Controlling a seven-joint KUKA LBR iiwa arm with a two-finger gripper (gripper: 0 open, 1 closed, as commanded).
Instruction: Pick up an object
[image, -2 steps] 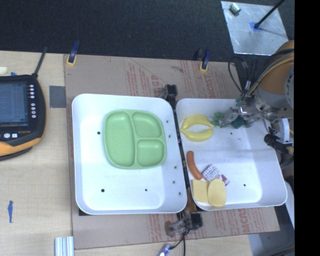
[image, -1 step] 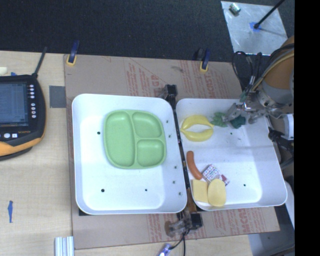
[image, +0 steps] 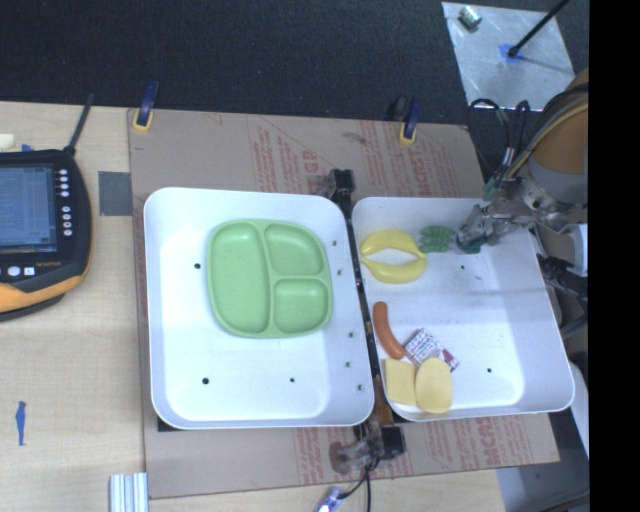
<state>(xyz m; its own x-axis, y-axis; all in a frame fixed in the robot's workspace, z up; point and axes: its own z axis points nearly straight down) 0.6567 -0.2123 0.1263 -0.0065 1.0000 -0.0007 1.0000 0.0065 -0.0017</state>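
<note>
In the right bin (image: 520, 330) lie a yellow banana-shaped ring (image: 393, 256), a small green leafy piece (image: 436, 238), a red-orange sausage (image: 388, 331), a small patterned wrapper (image: 424, 347) and yellow cheese-like pieces (image: 420, 384). My gripper (image: 474, 236) hangs low over the bin's far side, just right of the green piece. Nothing shows between its tips from this angle.
The left bin (image: 180, 350) holds a green divided plate (image: 269, 277). A teach pendant (image: 40, 225) rests on the bench at far left. Clamps (image: 404, 118) pin the cardboard at the back. Bare bin floor lies right of the sausage.
</note>
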